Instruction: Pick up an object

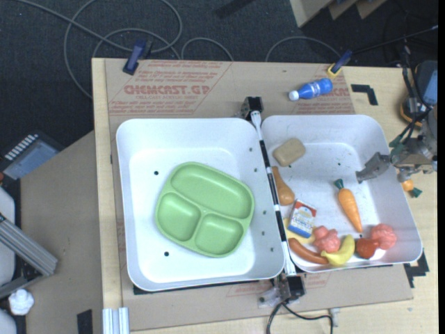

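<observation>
The right bin [327, 127] holds several toy foods. An orange carrot [349, 209] with a green top lies right of centre. A tan block [289, 152] sits near the bin's back left. An orange sausage [283, 186] lies along the left wall, and a small white, red and blue box [302, 219] is below it. Crowded in the front corner are a pink piece [325, 239], a yellow banana [341, 253], a red piece [364, 248] and a pink lump [384, 235]. My gripper [389, 177] hovers over the bin's right edge, up and right of the carrot. It is open with nothing between its fingers.
The left bin [139, 145] holds a green divided plate [203, 209]. A blue and white bottle [311, 90] lies on the bench behind the right bin. A blue clip [135, 57] sits at the bench's back left corner. Cables run across the dark floor.
</observation>
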You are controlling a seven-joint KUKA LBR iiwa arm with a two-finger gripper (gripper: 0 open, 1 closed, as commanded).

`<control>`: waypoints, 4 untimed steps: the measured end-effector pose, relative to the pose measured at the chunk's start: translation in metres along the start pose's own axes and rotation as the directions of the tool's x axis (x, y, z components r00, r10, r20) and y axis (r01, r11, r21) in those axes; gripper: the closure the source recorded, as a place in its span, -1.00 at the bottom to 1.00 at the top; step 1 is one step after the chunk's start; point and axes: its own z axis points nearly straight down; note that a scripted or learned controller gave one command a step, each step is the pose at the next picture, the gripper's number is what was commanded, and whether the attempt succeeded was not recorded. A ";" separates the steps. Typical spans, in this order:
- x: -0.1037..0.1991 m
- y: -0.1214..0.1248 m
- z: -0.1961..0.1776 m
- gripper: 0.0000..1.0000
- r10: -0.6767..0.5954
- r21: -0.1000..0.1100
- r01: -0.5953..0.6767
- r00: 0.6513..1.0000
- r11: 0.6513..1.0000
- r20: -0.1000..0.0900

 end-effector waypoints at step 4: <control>0.135 0.001 0.032 1.00 -0.004 -0.002 0.004 1.000 1.000 -0.002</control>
